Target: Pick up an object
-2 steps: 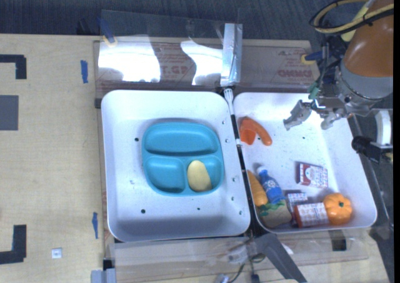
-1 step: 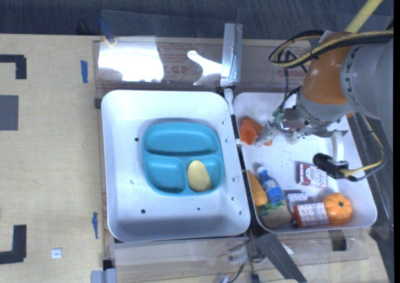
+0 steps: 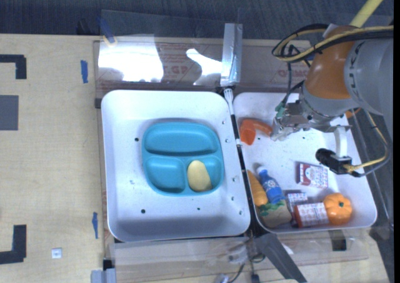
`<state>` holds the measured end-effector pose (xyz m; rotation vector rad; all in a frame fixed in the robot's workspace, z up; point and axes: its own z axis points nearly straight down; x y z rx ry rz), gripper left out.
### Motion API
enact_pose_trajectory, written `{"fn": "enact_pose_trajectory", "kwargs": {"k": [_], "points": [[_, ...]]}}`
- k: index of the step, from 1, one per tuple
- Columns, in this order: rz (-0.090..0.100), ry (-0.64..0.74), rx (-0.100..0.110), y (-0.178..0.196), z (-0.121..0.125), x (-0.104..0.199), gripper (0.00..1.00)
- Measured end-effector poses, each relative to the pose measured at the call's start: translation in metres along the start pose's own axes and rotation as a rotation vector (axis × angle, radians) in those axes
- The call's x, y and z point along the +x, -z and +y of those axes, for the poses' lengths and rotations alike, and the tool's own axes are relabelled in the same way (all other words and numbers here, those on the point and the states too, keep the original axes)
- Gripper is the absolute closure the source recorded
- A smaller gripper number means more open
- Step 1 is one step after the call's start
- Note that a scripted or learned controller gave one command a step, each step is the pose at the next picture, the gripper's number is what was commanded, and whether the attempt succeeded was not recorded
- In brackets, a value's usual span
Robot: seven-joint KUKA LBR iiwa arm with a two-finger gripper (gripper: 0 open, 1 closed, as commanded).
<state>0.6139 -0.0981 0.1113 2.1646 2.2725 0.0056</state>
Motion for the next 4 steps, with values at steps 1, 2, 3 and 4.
{"fn": "enact_pose_trajectory", "kwargs": {"k": [1,2,3,4], "points": [[0.000,0.000,0.001,-0.001,0.000,0.000,0.00],[0.003,-0.035,0.020,-0.024,0.050,-0.012,0.00],[0.000,-0.034,0.022,-0.015,0.050,-0.012,1.00],[0.001,-0.013,-0.006,0.079,0.059,0.052,1.00]]}}
